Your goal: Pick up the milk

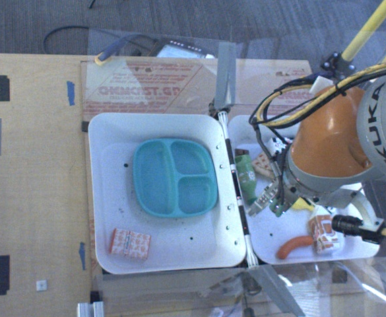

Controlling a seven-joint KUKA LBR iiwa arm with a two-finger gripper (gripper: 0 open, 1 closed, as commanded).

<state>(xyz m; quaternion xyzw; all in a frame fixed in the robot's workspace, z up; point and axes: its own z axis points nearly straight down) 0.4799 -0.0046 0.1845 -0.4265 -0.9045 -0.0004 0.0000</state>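
Pale wooden tabletop (34,177), two shallow white bins side by side.

Left white bin (107,177): small red-and-white patterned box (130,243) lying flat in the near-left corner. Teal plastic divided plate (176,177) at the middle, well apart from the box.

Right white bin (266,235): green packet (247,177) along the left wall, brown waffle-like piece (262,164) just beside it toward the far side. Gripper (272,202) hangs low over the bin's middle, near the green packet. Jaws: cannot tell whether apart or together, and nothing is seen between them. A yellow scrap (303,205) shows just right of the gripper. Orange sausage-shaped toy (293,247) lies along the near edge. Small orange-and-white carton (323,234) sits near the near-right corner, touching or almost touching the sausage's right end. The grey and orange arm (328,140) covers the far-right part of this bin.

Judgement: the orange-and-white carton is most likely the milk. The patterned box in the left bin is a look-alike, so I am not certain. The step in hand is the approach, with no grasp made.

To do it well:
- Shift the gripper right and toward the near edge until it is centred over the carton.
- Set the jaws across the carton's narrower sides.
- Come straight down, clear of the sausage and the bin wall.
- Close before lifting.
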